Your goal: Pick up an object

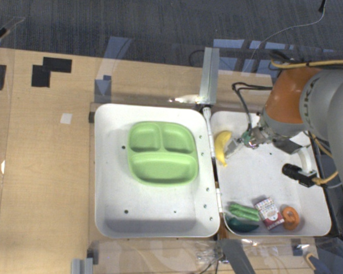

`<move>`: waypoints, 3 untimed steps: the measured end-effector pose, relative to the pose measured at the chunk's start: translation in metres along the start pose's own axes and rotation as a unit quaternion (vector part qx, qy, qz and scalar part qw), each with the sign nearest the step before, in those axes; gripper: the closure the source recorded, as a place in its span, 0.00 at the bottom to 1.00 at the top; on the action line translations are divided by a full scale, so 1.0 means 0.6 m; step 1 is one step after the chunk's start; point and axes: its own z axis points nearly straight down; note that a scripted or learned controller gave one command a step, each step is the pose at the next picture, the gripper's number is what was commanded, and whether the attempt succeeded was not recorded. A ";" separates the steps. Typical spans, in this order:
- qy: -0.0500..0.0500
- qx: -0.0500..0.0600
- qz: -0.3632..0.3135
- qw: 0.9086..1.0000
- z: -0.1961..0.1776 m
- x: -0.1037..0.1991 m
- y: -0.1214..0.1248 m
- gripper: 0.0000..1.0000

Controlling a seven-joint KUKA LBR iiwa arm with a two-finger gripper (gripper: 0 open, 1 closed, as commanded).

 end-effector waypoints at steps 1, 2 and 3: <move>0.003 0.003 -0.095 0.995 -0.004 0.020 -0.070 0.00; 0.004 0.002 -0.368 0.930 -0.161 0.104 -0.095 0.00; 0.002 0.000 -0.199 0.980 -0.005 0.050 -0.148 0.00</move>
